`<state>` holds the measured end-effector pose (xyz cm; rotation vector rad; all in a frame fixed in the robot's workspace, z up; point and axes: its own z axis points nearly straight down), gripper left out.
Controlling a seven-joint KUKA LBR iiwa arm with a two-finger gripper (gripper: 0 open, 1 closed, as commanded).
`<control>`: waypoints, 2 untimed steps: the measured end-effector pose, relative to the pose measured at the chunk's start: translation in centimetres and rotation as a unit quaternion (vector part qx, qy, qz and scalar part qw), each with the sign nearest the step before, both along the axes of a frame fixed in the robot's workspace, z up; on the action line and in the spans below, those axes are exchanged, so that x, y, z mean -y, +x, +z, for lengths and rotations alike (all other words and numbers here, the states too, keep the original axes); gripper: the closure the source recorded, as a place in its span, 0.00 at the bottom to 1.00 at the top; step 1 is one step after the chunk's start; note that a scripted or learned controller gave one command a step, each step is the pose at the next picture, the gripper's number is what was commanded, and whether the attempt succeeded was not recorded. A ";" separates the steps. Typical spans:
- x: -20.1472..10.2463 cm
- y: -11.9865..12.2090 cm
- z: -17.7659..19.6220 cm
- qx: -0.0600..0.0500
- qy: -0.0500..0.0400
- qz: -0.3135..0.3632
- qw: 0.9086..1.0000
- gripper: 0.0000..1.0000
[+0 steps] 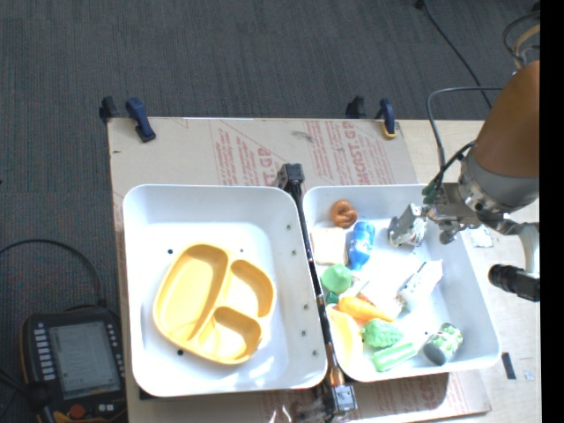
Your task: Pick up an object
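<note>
The gripper hangs over the upper part of the right bin, at the end of the grey arm with its orange band that comes in from the right. Whether it is gripping anything cannot be told, since the metal parts there blur together against the white bin. Just left of it lie a blue-and-white bottle and, above that, a small brown pretzel-shaped piece. Below the gripper sits a white box-like object, tilted, with a pale flat packet further left against the bin wall. Toward the bin's near side cluster a round green piece, an orange carrot-like piece, a yellow piece, a bumpy green piece, a green stick and a green-and-grey can in the lower right corner. The 2 bins touch along a dark divider. The left bin holds 1 yellow divided tray with 3 compartments. 4 clamps hold the board at its far edge, and a teach pendant rests on the floor at lower left.
</note>
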<state>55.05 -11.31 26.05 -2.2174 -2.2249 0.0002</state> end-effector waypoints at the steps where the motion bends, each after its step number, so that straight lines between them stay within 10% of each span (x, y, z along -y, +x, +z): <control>1: 0.1 2.4 -17.4 -0.002 0.001 -0.002 1.000 0.00; 2: 2.3 9.4 -17.3 -0.001 0.000 0.000 1.000 0.00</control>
